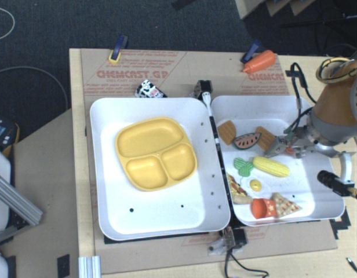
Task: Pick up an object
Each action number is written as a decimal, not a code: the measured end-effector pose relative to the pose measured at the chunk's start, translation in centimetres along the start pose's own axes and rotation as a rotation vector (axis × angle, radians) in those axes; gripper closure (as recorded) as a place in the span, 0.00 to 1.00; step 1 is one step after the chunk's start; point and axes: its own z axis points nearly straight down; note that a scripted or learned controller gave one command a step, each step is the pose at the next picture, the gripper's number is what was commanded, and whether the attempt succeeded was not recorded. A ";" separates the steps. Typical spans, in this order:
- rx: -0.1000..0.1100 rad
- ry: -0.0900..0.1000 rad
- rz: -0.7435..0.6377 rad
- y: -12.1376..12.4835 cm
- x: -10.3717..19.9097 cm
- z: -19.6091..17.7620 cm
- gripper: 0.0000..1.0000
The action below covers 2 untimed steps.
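Nearest the camera, your pizza slice (284,205) and the red tomato-like piece (258,208) lie at the front edge of the right bin (265,104). From there, look to the jaws (281,147): they hang low over that bin's right half, but you cannot tell whether they are apart or together, since the wrist hides them. Nothing is visibly clamped. Just beside them at about 7 o'clock lies the corn cob (271,166), its long axis running roughly 10 to 4 o'clock. That is probably your closest candidate. At 9 o'clock sit the brown wedge (265,138) and the watermelon slice (246,140), with the cookie-like piece (227,132) farther out the same way. Green leaf (243,167) and fried egg (254,185) lie beyond the cob. Well apart at 9 o'clock, the left bin (109,213) carries a yellow divided plate (156,153). On the surface (80,155) behind, an orange carrot (259,61) rests at 12 o'clock.
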 end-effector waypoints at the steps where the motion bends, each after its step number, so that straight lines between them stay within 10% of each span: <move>1: -0.003 -0.001 0.000 0.1 0.0 -1.2 1.00; 2: -0.011 -0.005 -0.001 1.1 0.0 -6.0 1.00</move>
